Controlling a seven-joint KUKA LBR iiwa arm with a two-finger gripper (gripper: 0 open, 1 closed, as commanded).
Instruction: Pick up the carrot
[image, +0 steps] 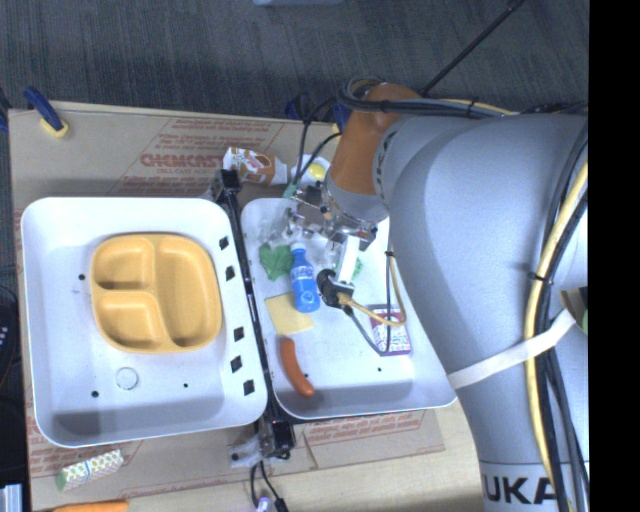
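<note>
The carrot (295, 368), a smooth tapered orange piece, lay near the front edge of the right bin (400, 385), a shallow white moulded plastic tray. The gripper (322, 232) hung over the bin's far end above a blue bottle (303, 283) and a green leafy item (275, 261), well apart from the carrot. Whether the fingers were apart or together could not be determined. A yellow compartmented plate (155, 291) sat in the left bin (60, 400).

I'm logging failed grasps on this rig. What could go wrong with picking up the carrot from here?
The gripper hovers over the blue bottle and green item, well away from the carrot, so it might close on the wrong thing. The carrot lies near the right bin's front-left wall, which could block a finger.
</note>
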